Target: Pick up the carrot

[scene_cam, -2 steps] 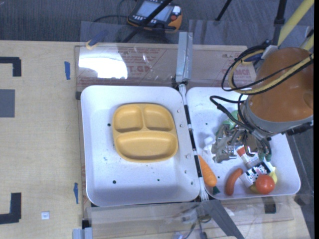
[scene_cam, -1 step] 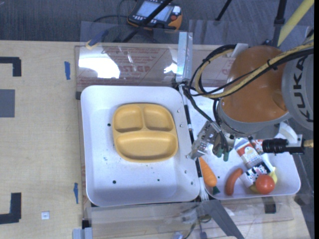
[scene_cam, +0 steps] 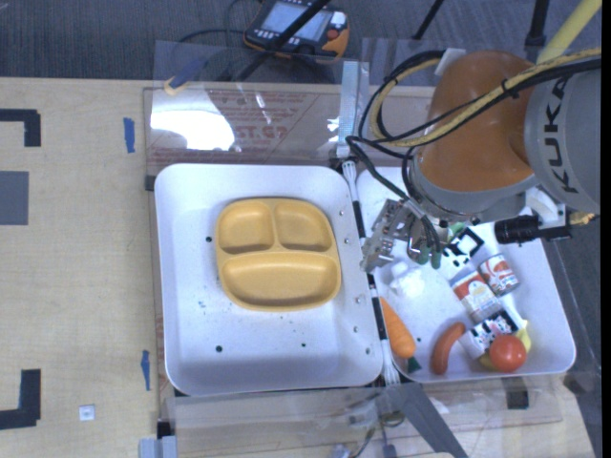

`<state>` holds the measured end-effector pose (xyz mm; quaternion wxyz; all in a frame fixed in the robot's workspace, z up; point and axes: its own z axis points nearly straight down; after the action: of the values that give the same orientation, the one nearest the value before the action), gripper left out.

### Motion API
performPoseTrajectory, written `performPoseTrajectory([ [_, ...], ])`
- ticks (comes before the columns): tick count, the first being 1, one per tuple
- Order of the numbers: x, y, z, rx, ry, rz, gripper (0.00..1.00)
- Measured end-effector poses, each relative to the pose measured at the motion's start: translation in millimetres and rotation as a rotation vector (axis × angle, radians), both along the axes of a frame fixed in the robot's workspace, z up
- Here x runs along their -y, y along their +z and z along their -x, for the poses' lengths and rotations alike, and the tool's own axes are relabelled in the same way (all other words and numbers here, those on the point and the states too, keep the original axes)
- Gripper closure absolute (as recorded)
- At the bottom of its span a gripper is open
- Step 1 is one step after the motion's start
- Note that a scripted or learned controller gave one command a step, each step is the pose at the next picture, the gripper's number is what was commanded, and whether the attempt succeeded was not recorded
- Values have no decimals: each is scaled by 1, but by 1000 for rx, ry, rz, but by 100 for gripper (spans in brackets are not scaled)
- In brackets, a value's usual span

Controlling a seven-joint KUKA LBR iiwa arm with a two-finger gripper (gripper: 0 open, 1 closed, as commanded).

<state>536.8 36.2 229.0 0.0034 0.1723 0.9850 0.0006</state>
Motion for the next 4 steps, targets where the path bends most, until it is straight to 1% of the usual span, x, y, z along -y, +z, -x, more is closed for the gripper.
performPoseTrajectory([
  [1,-33,9,-21,2,146,0,100],
  [2,-35,16,-30,3,330,1,100],
  [3,-37,12,-100,3,487,2,100],
  [4,-45,11,-131,6,725,3,100],
])
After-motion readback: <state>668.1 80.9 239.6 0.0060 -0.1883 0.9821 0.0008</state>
